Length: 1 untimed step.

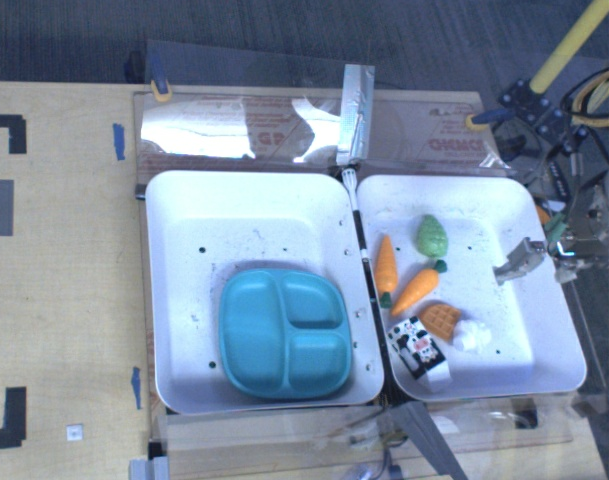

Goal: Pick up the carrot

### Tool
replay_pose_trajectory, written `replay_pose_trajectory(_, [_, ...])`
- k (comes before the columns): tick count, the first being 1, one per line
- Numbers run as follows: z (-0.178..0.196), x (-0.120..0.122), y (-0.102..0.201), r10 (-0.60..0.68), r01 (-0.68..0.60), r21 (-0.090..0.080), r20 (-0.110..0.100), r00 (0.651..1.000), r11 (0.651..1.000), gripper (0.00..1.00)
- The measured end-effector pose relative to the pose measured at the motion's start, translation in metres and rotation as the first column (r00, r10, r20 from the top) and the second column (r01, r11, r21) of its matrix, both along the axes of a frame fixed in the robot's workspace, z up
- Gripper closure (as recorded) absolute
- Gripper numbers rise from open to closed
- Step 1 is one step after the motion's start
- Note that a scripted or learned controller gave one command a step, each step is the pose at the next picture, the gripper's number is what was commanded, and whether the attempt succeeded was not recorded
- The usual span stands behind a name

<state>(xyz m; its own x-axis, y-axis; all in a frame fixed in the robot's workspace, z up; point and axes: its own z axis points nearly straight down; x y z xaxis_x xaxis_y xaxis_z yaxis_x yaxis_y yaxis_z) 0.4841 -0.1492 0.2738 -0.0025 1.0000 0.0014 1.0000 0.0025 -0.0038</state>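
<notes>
Two orange carrots lie in the right bin (544,363) near its left wall. One carrot (386,263) points up and down along the divider. The other carrot (416,290) lies slanted just to its right, its green stem toward the upper right. My gripper (519,259) hovers at the right side of this bin, well right of both carrots, with nothing visibly held.
A green vegetable (432,236) sits above the carrots. An orange waffle-like piece (441,319), a white lump (472,336) and a black-and-white carton (417,346) lie below them. A teal divided plate (284,333) rests in the left bin (184,228).
</notes>
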Motion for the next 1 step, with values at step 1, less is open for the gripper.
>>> replay_pose_trajectory(1, [-0.1162, 0.0361, 0.0458, -0.089, 0.089, 0.001, -0.008, 0.996, 0.996, 0.0])
